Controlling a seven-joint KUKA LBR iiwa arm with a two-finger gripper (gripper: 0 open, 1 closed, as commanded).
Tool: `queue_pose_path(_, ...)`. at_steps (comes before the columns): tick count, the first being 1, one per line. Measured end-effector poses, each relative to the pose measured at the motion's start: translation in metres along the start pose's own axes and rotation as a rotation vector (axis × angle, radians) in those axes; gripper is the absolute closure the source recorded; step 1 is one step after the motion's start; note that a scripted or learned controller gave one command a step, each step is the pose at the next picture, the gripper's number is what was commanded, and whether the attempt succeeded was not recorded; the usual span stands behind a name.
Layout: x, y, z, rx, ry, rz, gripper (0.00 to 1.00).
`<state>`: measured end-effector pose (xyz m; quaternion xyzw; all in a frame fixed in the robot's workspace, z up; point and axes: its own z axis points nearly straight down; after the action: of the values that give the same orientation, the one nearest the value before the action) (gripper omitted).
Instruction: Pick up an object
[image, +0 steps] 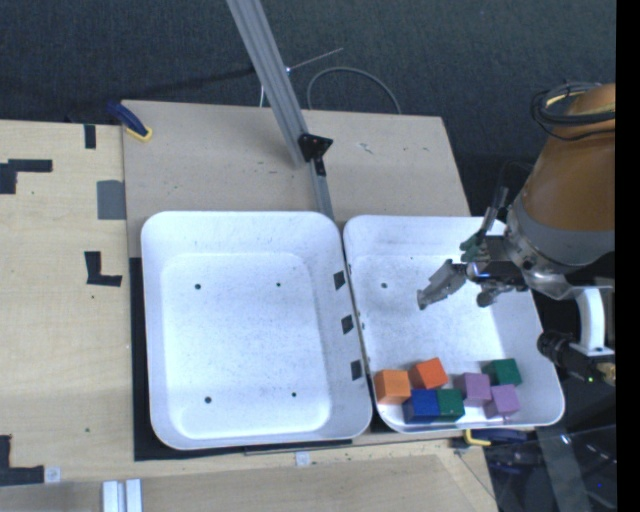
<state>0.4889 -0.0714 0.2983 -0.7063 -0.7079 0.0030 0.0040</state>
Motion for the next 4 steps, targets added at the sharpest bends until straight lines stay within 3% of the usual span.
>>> queue_pose_path(1,-0.029,0.017,0.003,-0.008,-0.003,0.004,0.00)
queue_pose_path(2,-0.099,0.029,-0.008,-0.011,-0.005,0.007,0.00)
queue_pose_path(3,-0.073,0.045,-0.037,-0.012,-0.002,-0.002,0.00)
queue_pose_path(4,-0.128,0.044,-0.250,-0.019,-0.006,0.002,0.00)
